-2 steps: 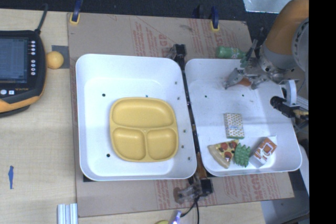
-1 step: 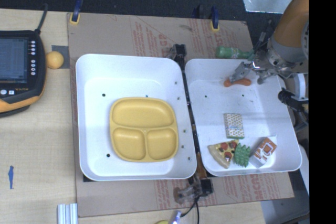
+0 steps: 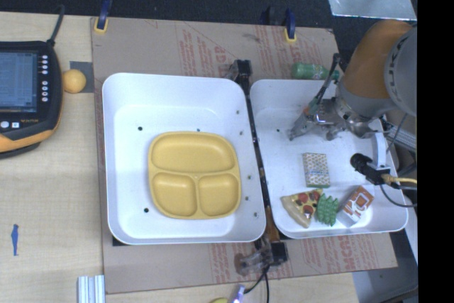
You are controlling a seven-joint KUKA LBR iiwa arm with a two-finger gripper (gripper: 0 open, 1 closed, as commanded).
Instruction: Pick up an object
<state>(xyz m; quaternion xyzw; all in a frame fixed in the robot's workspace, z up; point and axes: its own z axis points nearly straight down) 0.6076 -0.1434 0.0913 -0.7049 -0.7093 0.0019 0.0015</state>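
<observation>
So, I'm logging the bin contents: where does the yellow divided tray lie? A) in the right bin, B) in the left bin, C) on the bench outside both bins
B: the yellow divided tray lies flat on the floor of the left bin, apart from the small items in the right bin.

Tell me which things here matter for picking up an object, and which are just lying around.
For the job: gripper, patterned packet, pizza slice toy, green toy, small carton, right bin.

Lying about: yellow divided plate, left bin, teach pendant, yellow ball.
</observation>
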